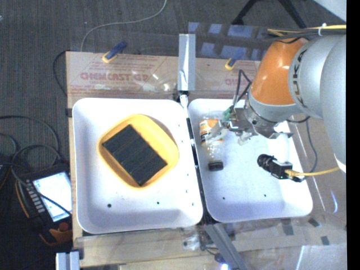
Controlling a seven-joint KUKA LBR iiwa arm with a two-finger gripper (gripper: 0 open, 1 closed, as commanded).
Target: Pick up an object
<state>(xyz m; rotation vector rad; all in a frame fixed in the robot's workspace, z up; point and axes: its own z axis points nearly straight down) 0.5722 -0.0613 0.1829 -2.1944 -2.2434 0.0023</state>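
The arm reaches in from three o'clock and hangs over the right bin [298, 204], its orange band sitting at about one o'clock of that bin. The gripper [232, 124] is low over the bin's upper left part, at roughly ten o'clock of the bin's floor, but its working end is a tangle of metal and cable from this angle, so I cannot tell how wide the jaws stand or whether anything is between them. Just beside it, toward nine o'clock, lies a small orange-and-white packet [208, 129] with something clear and crinkled next to it; whether the gripper touches either is not clear. A small dark block [215, 165] rests on the floor at about six o'clock of the gripper, apart from it. A black connector on a yellow cable [273, 165] hangs at four o'clock of the gripper. The left bin [84, 207] holds a yellow dish [109, 139] with a dark ribbed slab [135, 153] lying in it, well apart from the arm. By my reading the pick is not yet done: everything seems to lie on a bin floor, and the closing and lifting are left.
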